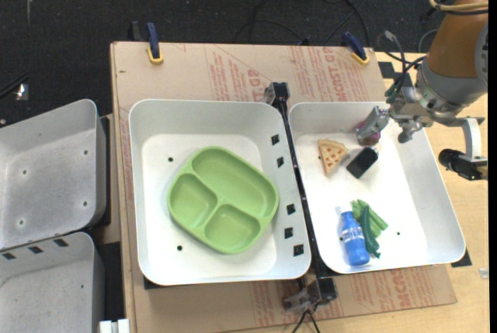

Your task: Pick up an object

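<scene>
The gripper (373,126) hangs at right of centre, just above the black block (362,162); whether it is apart, I cannot tell. The near waffle piece (331,156) could get knocked.

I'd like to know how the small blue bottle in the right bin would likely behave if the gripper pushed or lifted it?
The blue bottle lies on its side, so a sideways push would probably roll it. It looks like small, smooth plastic, likely light and a bit slippery. The green item beside it might stop a roll that way.
</scene>
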Robot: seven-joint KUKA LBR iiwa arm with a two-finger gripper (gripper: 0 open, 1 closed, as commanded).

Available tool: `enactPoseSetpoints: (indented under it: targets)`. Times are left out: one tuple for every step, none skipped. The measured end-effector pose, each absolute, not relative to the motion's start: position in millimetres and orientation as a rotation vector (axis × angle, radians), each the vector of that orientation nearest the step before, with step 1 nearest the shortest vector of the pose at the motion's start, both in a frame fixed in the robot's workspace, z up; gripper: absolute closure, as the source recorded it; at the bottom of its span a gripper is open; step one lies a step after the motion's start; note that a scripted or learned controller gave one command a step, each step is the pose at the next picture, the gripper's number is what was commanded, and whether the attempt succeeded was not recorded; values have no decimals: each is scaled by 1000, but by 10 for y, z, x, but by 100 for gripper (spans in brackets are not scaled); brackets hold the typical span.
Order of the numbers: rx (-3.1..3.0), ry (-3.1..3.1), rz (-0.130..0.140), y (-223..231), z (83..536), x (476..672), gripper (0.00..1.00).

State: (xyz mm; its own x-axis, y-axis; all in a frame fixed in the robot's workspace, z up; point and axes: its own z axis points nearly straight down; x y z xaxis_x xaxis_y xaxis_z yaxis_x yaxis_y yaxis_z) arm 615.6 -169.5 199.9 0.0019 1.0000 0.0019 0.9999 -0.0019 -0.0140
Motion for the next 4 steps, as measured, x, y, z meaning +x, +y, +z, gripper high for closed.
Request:
enactPoseSetpoints:
  targets:
    - [-2221,-2223,1,-1690,2092,6185,0]
    - [-2220,-2218,5,-1722,1457,6182,0]
    - [-2225,-2222,0,-1728,950,6191,0]
    - [-2224,-2223,-1,-1722,1062,6190,100]
